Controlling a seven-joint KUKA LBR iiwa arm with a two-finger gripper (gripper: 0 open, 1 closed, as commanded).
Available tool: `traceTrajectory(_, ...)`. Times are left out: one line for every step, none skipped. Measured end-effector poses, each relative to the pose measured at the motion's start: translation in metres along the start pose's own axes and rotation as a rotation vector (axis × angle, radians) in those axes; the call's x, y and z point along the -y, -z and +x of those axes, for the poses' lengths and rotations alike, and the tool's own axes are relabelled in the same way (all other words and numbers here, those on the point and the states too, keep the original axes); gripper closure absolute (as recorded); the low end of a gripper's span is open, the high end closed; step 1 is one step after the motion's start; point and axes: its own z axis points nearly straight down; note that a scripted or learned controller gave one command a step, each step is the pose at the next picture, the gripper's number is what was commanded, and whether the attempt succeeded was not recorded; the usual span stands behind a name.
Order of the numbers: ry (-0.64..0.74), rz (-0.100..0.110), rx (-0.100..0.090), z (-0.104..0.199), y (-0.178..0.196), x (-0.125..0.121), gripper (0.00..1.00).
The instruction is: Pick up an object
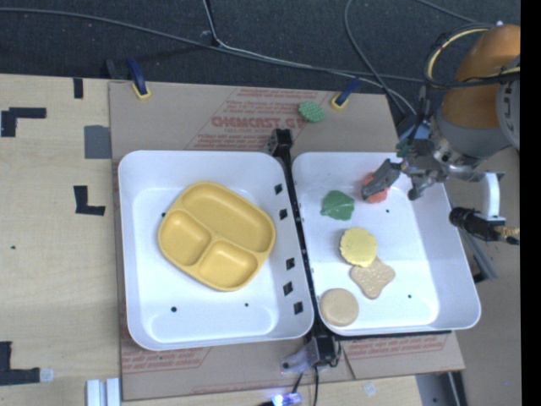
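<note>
Grey arm's jaws spread wide over right white bin, nothing between them. Small orange-red piece just beside left finger. Green leaf-shaped piece left of it, yellow round piece below. Yellow compartment tray in left white bin.

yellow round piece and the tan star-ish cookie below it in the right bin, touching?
Touching. In the camera view the yellow round piece sits against the top edge of the tan cookie, no white bin floor between them.
</note>
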Motion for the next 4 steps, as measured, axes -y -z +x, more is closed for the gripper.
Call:
traceTrajectory(0.003,-0.013,0.002,0.001,0.009,-0.003,0.0)
traceTrajectory(0.004,-0.011,0.003,0.005,-0.036,-0.006,0.0)
traceTrajectory(0.004,-0.009,0.002,0.007,-0.1,-0.007,0.0)
traceTrajectory(0.004,-0.014,0.004,0.007,-0.132,-0.007,0.0)
